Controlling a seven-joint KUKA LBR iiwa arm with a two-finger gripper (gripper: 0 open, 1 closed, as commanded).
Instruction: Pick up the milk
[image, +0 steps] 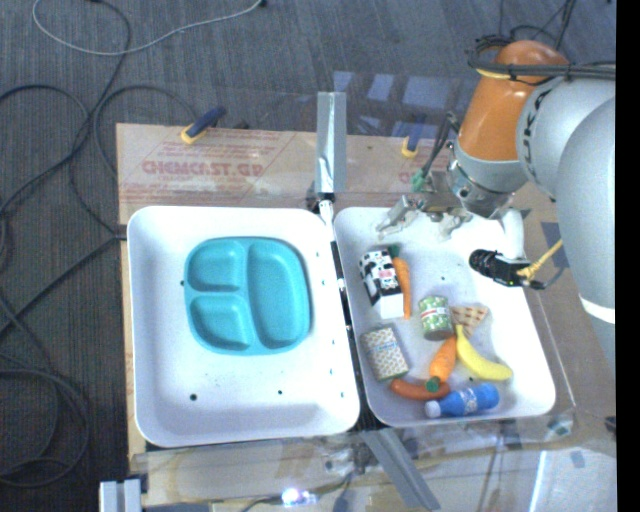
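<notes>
The milk (381, 282) is a small carton with black and white cow patches. It lies in the right bin (535, 345), near the bin's left wall and upper half. My gripper (422, 218) hangs over the top edge of that bin, up and to the right of the milk and apart from it. Its fingers are spread open with nothing between them.
An orange carrot (402, 285) lies against the milk's right side. Below are a green can (434, 315), a cracker (472, 318), a banana (482, 361), a patterned box (385, 352) and a blue bottle (466, 402). The left bin (160, 400) holds a teal divided plate (247, 293).
</notes>
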